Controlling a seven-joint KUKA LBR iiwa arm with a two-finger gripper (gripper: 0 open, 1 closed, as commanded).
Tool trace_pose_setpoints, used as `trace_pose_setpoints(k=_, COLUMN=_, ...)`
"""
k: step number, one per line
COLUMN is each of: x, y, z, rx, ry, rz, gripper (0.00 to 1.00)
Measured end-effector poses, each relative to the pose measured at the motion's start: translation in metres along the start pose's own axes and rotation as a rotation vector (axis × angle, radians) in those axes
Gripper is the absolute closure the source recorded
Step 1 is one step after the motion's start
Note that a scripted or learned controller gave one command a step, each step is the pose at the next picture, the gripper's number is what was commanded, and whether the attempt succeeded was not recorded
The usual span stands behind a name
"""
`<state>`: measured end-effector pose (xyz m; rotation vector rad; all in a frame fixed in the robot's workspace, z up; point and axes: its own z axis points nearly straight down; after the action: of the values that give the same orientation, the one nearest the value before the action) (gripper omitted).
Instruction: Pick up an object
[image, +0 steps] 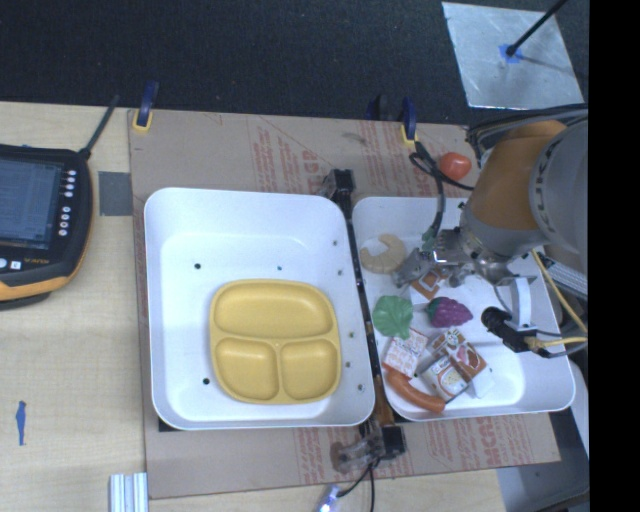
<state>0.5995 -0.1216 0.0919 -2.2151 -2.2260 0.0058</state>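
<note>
The right white bin (545, 395) holds several small items: a beige curved pastry (383, 255), a green leafy piece (393, 315), a purple grape bunch (450, 311), two printed packets (405, 353) (452, 368) and an orange sausage (413, 392). A small orange-brown item (425, 284) lies just below the gripper. My gripper (425, 266) hangs low over the upper middle of this bin, between the pastry and the grapes. The grey arm with its orange band (510, 185) covers the bin's upper right part.
The left white bin (170, 240) holds a yellow three-compartment tray (275, 340). A teach pendant (35, 220) lies at the far left of the bench. A small red object (455, 165) and cables sit behind the right bin.
</note>
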Motion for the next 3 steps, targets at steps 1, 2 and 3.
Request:
trace_pose_setpoints(k=1, x=-0.034, y=0.029, z=-0.001, rx=-0.001, ry=0.001, rz=0.003, gripper=0.00)
trace_pose_setpoints(k=2, x=0.008, y=-0.020, z=0.000, rx=0.001, ry=0.001, rz=0.001, gripper=0.00)
trace_pose_setpoints(k=3, x=0.006, y=-0.020, z=-0.010, rx=0.003, ry=-0.001, rz=-0.001, gripper=1.00)
